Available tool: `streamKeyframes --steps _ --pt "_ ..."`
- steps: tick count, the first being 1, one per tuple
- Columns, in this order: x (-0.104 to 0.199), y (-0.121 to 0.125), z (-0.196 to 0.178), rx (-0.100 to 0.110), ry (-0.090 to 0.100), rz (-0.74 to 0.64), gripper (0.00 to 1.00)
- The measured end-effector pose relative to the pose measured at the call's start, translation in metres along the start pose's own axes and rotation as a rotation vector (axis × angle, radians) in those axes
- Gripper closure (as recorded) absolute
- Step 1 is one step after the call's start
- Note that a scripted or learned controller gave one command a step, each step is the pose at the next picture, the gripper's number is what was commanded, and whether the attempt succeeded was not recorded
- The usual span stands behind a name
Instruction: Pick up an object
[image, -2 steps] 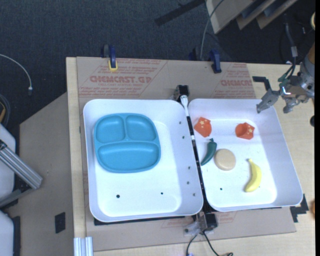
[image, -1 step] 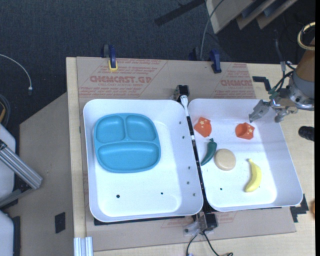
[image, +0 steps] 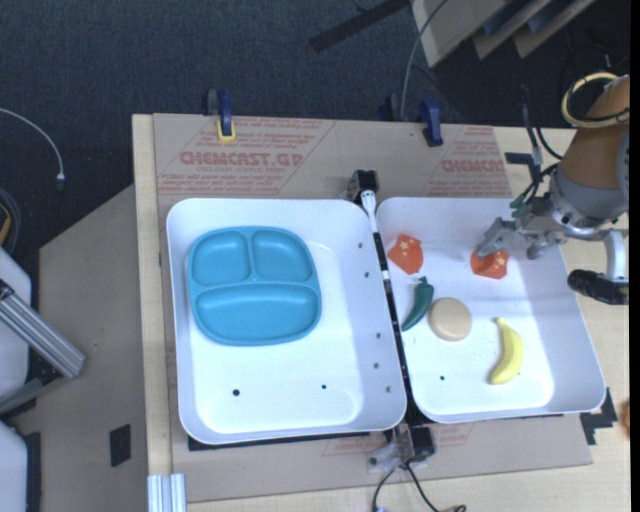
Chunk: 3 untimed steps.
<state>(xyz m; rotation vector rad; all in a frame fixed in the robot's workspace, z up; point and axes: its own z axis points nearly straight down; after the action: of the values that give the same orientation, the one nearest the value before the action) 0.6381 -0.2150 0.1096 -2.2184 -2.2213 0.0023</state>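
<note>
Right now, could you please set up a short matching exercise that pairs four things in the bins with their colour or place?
Things:
1. divided plate
2. banana
3. pepper
4. round bun

Descriptions:
A. yellow, nearest the right bin's front right corner
B. blue, in the left bin
C. beige, between the pepper and the banana
D. green, close to the divide between the bins

Pairs: 1-B, 2-A, 3-D, 4-C
</note>
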Motion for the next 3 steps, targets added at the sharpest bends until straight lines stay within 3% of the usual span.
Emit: streamKeyframes --steps 1,3 --pt "0.000 0.001 -0.013 -0.005 -0.002 0.000 1.00" --pt "-0.002 0.007 -0.126 -0.007 -0.003 0.000 1.00"
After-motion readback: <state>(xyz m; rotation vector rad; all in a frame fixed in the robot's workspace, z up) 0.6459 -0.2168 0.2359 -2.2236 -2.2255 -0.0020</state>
